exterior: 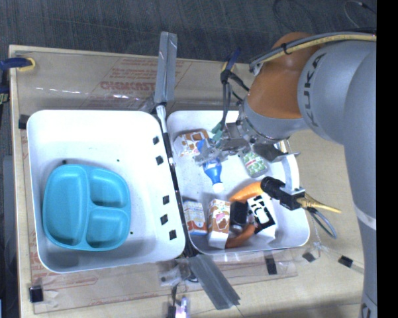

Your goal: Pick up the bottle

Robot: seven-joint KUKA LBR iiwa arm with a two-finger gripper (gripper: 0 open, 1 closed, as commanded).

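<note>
Grasping looks to be the step in hand: seen from above, the gripper point(220, 152) sits low in the right bin point(293, 234), directly over the bottle point(214, 173), a blue-bodied one with a white cap lying near the bin's middle, cap toward the carton point(218, 222) below it. The claw's tips meet the bottle's upper end, but the wrist hides them, so I cannot tell whether it is released or clenched, nor whether the bottle is actually caught. Next, I judge, a firm close and a straight lift are called for, clear of the neighbouring snack packet point(192, 143). A blue divided plate point(86, 207) lies in the left bin point(40, 128), well apart.
</note>
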